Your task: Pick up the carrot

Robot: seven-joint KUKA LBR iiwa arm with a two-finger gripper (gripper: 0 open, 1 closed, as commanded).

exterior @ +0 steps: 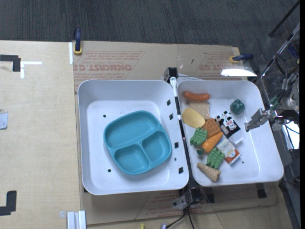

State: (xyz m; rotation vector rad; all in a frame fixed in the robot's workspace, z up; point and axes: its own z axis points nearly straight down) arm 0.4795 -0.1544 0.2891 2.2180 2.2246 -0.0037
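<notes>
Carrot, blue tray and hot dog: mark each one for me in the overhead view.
carrot (212, 141): camera view, middle of the orange body, right bin.
blue tray (137, 141): camera view, ridge where its three compartments meet, left bin.
hot dog (197, 97): camera view, middle of the sausage, top of the right bin.

Bright, even overhead light; glare on the bench (237, 72).

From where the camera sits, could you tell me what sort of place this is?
Most likely a robot test bench in a lab: two white bins clamped on a cardboard-covered bench, toy food such as a carrot, and a gripper at the right.
</notes>
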